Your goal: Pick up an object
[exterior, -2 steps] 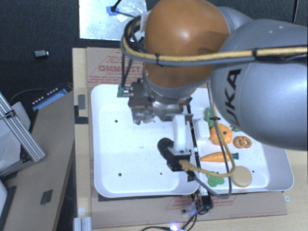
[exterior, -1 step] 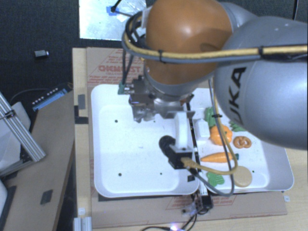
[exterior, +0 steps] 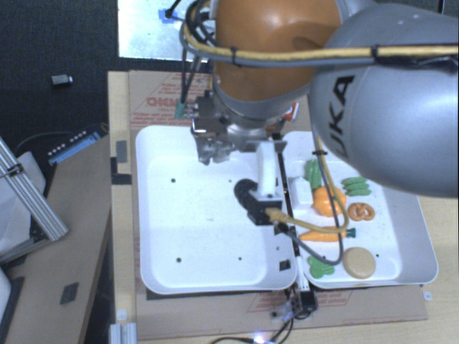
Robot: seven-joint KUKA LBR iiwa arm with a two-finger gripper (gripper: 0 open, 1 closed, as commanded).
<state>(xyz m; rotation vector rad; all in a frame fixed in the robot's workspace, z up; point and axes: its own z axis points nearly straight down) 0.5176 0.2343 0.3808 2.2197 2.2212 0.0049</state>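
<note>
1. I see the pincer [exterior: 210, 149] hanging under the arm [exterior: 380, 84], over the far part of the left bin [exterior: 179, 256].
2. I cannot tell whether the pincer is apart or together, because the wrist body above it hides that from me.
3. Every thing I could pick lies in the right bin [exterior: 424, 264]. All are off to the pincer's right in my view, across the wall the two bins share and well apart from the pincer.
4. Closest to the pincer is a green vegetable [exterior: 312, 172], just past that shared wall. An orange piece [exterior: 326, 203] sits against its near end.
5. Farther right of the pincer lies a green pea pod [exterior: 356, 186], with a brown pretzel [exterior: 361, 211] just nearer to me.
6. A carrot [exterior: 321, 236] lies crosswise, right of the pincer and nearer to me than the orange piece.
7. Farthest from the pincer, by the bin's near rim, are a lumpy green piece [exterior: 320, 266] and a round beige piece [exterior: 359, 261], side by side.
</note>
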